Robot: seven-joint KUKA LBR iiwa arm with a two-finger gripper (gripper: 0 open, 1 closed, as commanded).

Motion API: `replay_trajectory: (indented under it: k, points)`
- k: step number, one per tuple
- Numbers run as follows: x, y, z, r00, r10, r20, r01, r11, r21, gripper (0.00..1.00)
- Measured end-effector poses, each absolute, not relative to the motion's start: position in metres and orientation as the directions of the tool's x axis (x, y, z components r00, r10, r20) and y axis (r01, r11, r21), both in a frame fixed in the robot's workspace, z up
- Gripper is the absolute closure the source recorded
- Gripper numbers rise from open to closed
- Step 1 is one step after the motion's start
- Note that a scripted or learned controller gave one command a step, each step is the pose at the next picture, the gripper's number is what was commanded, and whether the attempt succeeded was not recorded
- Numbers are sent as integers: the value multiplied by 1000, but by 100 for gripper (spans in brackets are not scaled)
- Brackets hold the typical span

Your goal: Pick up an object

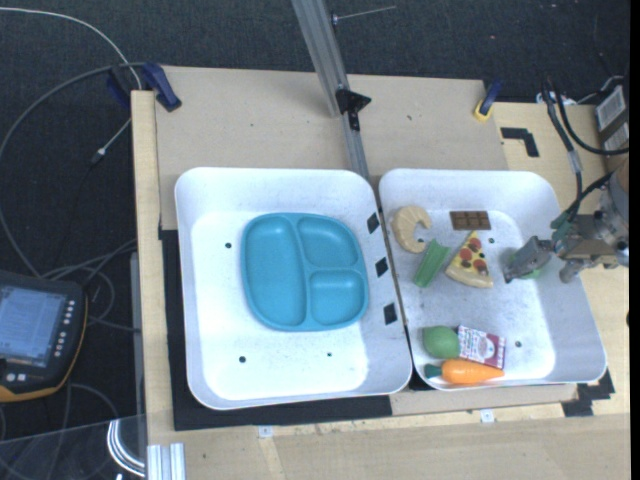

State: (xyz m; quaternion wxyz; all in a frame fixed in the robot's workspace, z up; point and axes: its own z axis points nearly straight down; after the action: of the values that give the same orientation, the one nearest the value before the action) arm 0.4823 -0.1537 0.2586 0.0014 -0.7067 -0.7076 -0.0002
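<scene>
- The end effector (528, 260) hung over the right edge of the right bin (570, 313); whether it was spread or pressed together could not be told from this slant, and nothing showed pinched in it.
- No single object was named by the task, so any toy in that bin would have served. The nearest was the pizza slice (471, 262), just to the left of the end effector, with a green pod-shaped piece (432, 263) touching its far side.
- Further off lay a tan bitten cookie (409, 226) and a brown chocolate bar (469, 220) toward the back, and a green round fruit (438, 341), a red carton (480, 345) and an orange carrot (470, 372) crowded together at the front rim.
- The left bin (200, 268) held a blue divided plate (303, 271), which looked too wide and flat to be a sensible pick.
- To do the step well, I would judge it best to choose a piece standing apart from its neighbours, centre directly above it, and descend straight so that nothing beside it was nudged.
- The front cluster seemed risky: closing there could have caught two things or pushed one against the rim.
</scene>
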Motion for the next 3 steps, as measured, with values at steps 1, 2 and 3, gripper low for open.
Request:
replay_trajectory:
  k: [1, 2, 3]
  points:
    - [482, -154, 259, -1, 1000, 2, 1000, 1, -1, 0]
    - [491, -152, 201, -1, 1000, 4, 1000, 1, -8, 0]
    - [492, -154, 138, 0, 1000, 3, 1000, 0, -7, 0]
